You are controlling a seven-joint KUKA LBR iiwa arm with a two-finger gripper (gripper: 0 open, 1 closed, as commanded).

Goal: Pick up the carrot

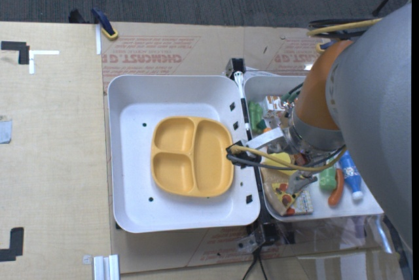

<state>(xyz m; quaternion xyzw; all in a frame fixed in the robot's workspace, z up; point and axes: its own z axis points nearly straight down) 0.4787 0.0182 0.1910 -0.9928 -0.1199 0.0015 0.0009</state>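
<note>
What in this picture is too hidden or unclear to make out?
- Gripper's fingers: in the camera view, the grey arm covers them.
- Much of the right white bin: the arm hides it.
- Small orange carrot: its upper end is cut off by the arm and cables.
- Print on the flat packet: too small to read.

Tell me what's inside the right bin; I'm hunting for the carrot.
In the right bin an orange carrot lies beside a blue-and-white tube, with a green item and a printed packet. The arm covers the bin's middle.
</note>
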